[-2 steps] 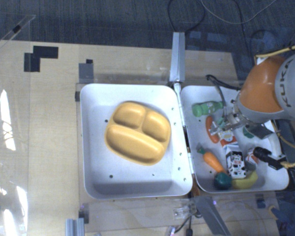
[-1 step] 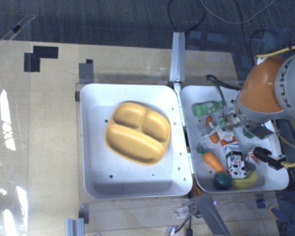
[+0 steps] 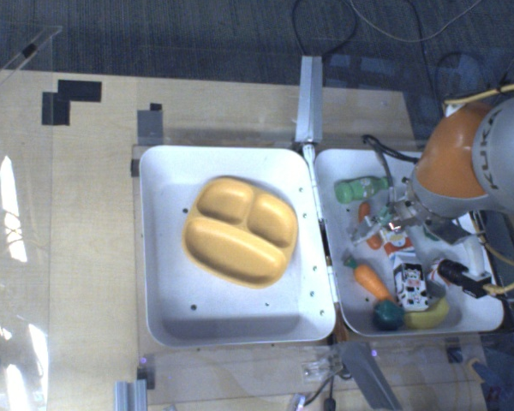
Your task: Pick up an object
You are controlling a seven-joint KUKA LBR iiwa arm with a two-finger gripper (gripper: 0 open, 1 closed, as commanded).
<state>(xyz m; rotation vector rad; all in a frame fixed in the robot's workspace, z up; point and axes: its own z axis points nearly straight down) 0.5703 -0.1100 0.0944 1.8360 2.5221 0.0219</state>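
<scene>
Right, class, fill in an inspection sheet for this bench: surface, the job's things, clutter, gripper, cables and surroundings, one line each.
Surface: pale wooden bench bearing two white bins, left bin and right bin, side by side.
Job's things: in the right bin, a green bottle, an orange carrot, a dark teal ball, a yellow banana and a small printed packet.
Clutter: a yellow compartment tray lies in the left bin.
Gripper: the gripper is low in the right bin among the items; jaw state unclear.
Cables: black cables loop on the floor behind the bench.
Surroundings: dark blue carpet; black tape marks on the bench.
</scene>
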